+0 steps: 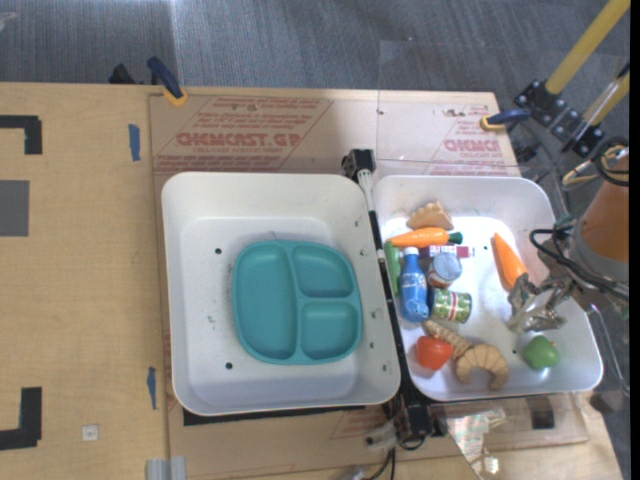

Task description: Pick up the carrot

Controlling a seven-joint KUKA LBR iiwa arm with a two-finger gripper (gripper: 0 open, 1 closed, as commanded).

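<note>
**Bench inventory: two bins, carrots in the right one**

Left bin [190, 268]: white, shallow. Holds one teal tray [297, 301] with three compartments, lying flat near the bin's middle.

Right bin [575, 368]: white, shallow, set just beside the left bin. Contents, left to right:
- Blue bottle [412, 286], lying near the bin's left wall.
- Carrot [420, 237], orange with a green tip, lying crosswise above the bottle, just below a tan cookie [430, 215].
- Tomato [433, 353], red, near the bin's front left.
- Can [445, 265] with a grey lid and, below it, a green tin [452, 305], both close to the bottle.
- Croissant [481, 362], tan, at the front, just right of the tomato.
- Second carrot [508, 260], orange, lying at a slant toward the bin's right side, its lower end beside the gripper.
- Green apple [539, 352], near the front right corner.

Gripper [532, 308]: metal, low over the right bin between the second carrot and the apple. Whether it is open or closed cannot be told; nothing is seen held in it. Arm enters from the right.
</note>
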